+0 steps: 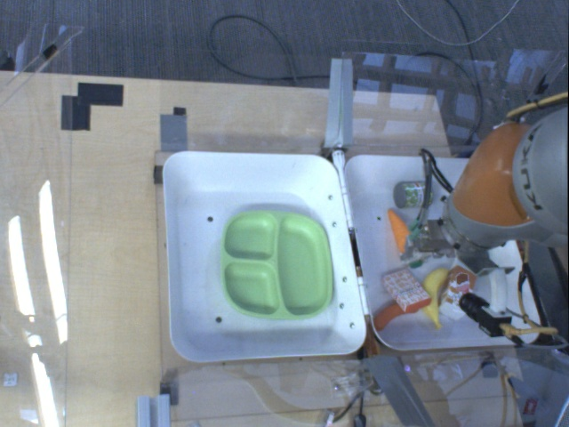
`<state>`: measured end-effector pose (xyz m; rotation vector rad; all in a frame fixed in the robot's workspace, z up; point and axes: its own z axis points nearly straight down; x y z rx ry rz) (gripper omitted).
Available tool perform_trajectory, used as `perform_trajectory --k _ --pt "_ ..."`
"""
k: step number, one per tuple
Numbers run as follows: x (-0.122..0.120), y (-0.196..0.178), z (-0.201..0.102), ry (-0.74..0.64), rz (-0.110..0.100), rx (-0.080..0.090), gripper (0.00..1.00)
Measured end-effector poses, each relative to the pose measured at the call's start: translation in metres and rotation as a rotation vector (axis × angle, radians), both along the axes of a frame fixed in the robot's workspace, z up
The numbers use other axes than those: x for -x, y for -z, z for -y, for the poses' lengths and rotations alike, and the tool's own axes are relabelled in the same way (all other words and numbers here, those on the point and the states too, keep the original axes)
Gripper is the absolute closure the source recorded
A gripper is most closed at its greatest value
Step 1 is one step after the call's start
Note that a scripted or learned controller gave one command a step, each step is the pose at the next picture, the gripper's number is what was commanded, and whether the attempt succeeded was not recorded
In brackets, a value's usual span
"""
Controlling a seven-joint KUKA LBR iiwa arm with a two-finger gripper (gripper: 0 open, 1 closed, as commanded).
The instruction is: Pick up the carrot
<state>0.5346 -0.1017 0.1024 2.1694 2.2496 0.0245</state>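
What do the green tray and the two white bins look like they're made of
Green tray: likely molded plastic, matte with a soft sheen, rounded one-piece compartments. Left bin and right bin: seemingly thin white plastic, smooth, with rounded corners, though painted metal can't be excluded.

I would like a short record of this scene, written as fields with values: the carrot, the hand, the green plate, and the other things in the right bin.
carrot: orange, lies in the right bin near its left wall
hand: low in the right bin, just right of the carrot; grip not clear
green plate: three compartments, in the left bin
other items, right bin: banana, small box, can, reddish piece at the front wall
arm: enters from the right
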Motion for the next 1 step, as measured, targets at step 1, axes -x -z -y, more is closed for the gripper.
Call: perform_trajectory --k 1 --pt "-0.0036 -0.0837 -0.0276 0.126 -0.015 -0.002 1.00"
